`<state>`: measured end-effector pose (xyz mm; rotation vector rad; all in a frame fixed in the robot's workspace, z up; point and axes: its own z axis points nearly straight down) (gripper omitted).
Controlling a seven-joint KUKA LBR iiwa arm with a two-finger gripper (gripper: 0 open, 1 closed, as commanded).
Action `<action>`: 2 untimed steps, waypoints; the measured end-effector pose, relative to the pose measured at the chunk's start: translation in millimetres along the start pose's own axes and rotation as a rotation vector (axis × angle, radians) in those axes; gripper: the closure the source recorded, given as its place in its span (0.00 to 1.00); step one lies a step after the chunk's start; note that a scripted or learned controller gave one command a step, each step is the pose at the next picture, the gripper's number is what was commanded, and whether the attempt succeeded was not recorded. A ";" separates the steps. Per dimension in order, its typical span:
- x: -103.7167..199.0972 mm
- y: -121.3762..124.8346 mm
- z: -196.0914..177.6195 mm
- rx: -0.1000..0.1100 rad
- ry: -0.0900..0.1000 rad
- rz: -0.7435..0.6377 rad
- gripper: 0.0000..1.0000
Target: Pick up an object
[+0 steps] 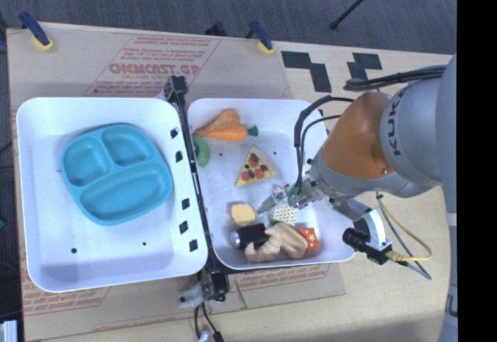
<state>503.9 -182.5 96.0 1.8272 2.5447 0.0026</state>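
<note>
Reaching in from the right, the end effector [284,200] is hanging low inside the right bin [225,261], just beside a small patterned item [286,214] with a white and yellow-green checked look, and whether it is gripping anything I cannot tell, since the metal tip is too small and cluttered to read. Above it the grey arm [423,138] with its orange band [356,148] is covering the bin's right side, and black cables [307,127] are looping along the wrist. In the same bin, a toy carrot [223,127] is lying near the far wall, with a green piece [202,152] just beside the left wall below it. A toy pizza slice [254,168] is sitting near the middle, apart from the carrot. Toward the near wall, a yellow block [243,214] is resting just above a black object [250,235], which is touching a tan bread-like toy [279,243]; a small red piece [309,239] is lying against the tan toy's right end. The left bin [46,274] is holding a blue divided plate [116,172], set at a tilt toward the far left. Both bins are sitting side by side on the cardboard-covered surface [155,61], with blue clamps [36,31] at its far edge.
</note>
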 end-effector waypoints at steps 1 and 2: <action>-1.3 1.7 -11.8 -0.002 -0.001 -0.005 1.00; 60.0 15.6 -94.1 0.007 0.008 -0.055 1.00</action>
